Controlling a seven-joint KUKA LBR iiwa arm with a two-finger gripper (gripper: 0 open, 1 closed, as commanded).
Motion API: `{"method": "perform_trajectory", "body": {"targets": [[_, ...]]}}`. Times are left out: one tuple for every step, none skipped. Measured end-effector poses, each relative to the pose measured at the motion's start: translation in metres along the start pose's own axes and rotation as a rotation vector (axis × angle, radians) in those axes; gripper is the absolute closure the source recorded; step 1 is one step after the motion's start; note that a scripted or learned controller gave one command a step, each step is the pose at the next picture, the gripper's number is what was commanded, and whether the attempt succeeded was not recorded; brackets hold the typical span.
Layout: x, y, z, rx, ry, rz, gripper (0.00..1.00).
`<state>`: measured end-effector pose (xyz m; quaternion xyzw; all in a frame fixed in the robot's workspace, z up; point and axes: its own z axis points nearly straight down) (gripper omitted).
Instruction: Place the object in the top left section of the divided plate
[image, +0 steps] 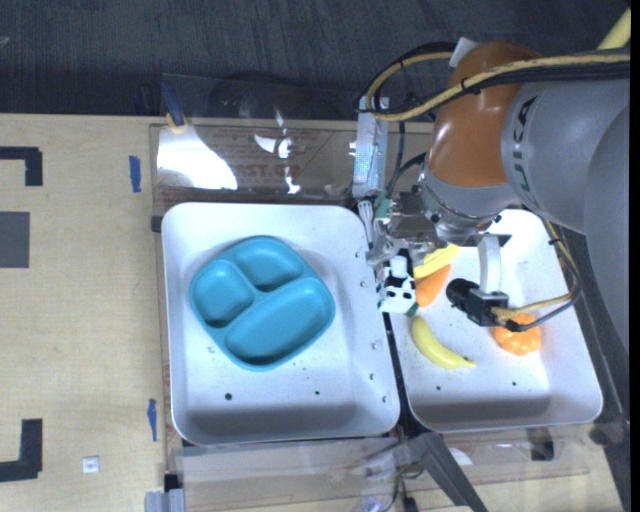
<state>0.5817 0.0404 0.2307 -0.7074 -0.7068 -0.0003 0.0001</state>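
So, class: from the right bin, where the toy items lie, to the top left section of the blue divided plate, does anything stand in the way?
Only the bins' adjoining white walls lie between; the load must be lifted over them. The blue divided plate in the left white bin holds nothing visible, so its top left section is free.

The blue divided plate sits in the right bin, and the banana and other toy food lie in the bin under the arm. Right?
Not quite. The camera view shows the blue divided plate in the left bin. The banana and other toy food do lie in the right bin, under the arm.
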Motion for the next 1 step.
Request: {"method": "perform_trajectory", "body": {"targets": [[0.0666,-0.0308,0.0922,0.002,0.001,0.109,1.0]]}}
